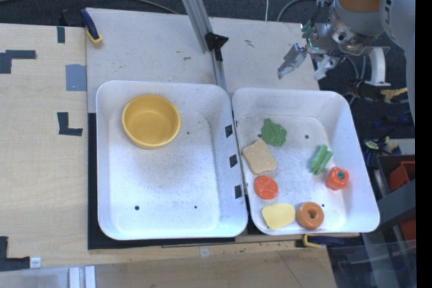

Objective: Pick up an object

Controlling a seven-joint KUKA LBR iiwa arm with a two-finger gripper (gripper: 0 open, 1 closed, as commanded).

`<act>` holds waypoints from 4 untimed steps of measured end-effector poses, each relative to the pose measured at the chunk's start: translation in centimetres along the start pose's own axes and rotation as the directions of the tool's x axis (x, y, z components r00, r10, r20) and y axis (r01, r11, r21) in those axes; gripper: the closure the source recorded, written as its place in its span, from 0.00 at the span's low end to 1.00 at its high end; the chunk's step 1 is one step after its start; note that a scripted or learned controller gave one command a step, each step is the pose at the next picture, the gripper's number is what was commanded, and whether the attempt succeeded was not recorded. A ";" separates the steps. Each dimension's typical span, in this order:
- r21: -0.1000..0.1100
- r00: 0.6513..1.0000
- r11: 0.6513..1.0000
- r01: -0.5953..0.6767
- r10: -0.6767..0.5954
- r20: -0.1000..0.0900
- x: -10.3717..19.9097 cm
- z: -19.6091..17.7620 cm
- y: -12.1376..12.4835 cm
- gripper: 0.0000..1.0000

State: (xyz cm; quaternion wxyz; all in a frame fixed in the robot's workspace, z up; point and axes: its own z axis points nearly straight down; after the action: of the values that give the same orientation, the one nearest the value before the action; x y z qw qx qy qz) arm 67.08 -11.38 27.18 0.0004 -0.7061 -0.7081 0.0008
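My gripper (307, 64) hangs above the bench just behind the right bin's (351, 111) far rim, open, with nothing between its fingers. Below it in the right bin lie a green leafy piece (273, 133), a tan bread slice (258, 157), a red tomato slice (266, 187), a yellow wedge (278, 216), a brown donut (310, 215), a green pod (320, 159) and a small red-orange fruit (337, 178). All of them rest on the bin floor, apart from the gripper.
The left bin (108, 165) holds a yellow bowl (151, 120) near its far left corner. A slanted metal pole (196, 7) rises behind the seam between the bins. Cables (270, 3) lie on the floor at the back.
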 end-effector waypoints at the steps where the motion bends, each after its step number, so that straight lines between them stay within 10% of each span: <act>1: 0.000 1.000 1.000 0.000 0.000 0.000 0.0 0.0 0.0 0.00; 4: 0.006 1.000 1.000 -0.001 0.001 0.000 -0.6 16.4 -0.4 0.00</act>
State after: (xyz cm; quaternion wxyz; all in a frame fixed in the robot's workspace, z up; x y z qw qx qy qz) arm 66.67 -11.98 10.75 0.0027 -0.7066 -0.7076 0.0031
